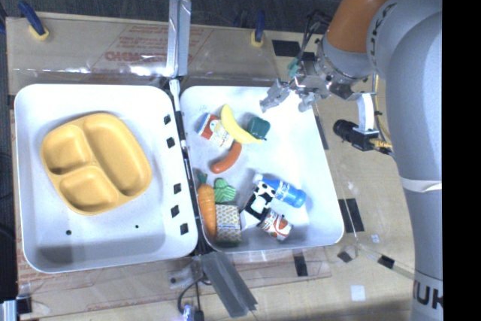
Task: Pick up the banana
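Note:
The yellow banana (237, 128) lies in the upper part of the right bin (316, 184), curved from upper left to lower right. A red-and-white carton (214, 131) touches it on the left and a teal block (260, 126) on the right. My gripper (288, 100) hangs over the bin's far right corner, up and to the right of the banana and apart from it. Its fingers (272, 98) stand open with nothing between them.
A red sausage (228, 158) lies just below the banana. Lower in the right bin sit a carrot (207, 208), a green piece (224, 192), a blue bottle (285, 193), a cow-patterned item (260, 202) and a red can (277, 226). The left bin (45, 237) holds a yellow divided tray (94, 162).

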Available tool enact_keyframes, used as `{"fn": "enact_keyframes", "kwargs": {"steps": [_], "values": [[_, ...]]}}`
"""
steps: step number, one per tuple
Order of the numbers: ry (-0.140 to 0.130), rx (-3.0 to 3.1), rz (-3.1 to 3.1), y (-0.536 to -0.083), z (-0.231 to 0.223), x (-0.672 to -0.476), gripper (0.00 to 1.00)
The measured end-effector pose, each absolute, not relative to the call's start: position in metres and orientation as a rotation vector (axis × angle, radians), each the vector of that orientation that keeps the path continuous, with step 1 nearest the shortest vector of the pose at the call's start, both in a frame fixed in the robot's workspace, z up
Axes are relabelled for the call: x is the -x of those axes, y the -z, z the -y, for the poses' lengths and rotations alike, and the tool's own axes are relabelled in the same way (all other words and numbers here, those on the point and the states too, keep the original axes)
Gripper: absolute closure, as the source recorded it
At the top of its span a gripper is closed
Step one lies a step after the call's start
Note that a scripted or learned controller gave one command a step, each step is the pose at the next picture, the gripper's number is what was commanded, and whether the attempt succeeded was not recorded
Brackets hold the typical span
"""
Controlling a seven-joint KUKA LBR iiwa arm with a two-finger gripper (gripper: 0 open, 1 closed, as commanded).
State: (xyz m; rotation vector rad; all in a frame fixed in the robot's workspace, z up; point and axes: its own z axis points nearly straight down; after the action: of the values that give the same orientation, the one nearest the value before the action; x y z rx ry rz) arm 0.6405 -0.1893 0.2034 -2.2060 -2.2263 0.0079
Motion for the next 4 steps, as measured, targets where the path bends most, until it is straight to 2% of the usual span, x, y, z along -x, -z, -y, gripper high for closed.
{"fn": "enact_keyframes", "kwargs": {"steps": [1, 2, 3, 4], "values": [[0.014, 2.146, 2.309, -0.115, 0.152, -0.649, 0.0], [0.003, 2.037, 2.395, -0.094, 0.105, -0.636, 0.0], [-0.006, 2.03, 2.392, -0.102, 0.106, -0.636, 1.0], [-0.007, 2.029, 2.391, -0.101, 0.106, -0.635, 0.0]]}}
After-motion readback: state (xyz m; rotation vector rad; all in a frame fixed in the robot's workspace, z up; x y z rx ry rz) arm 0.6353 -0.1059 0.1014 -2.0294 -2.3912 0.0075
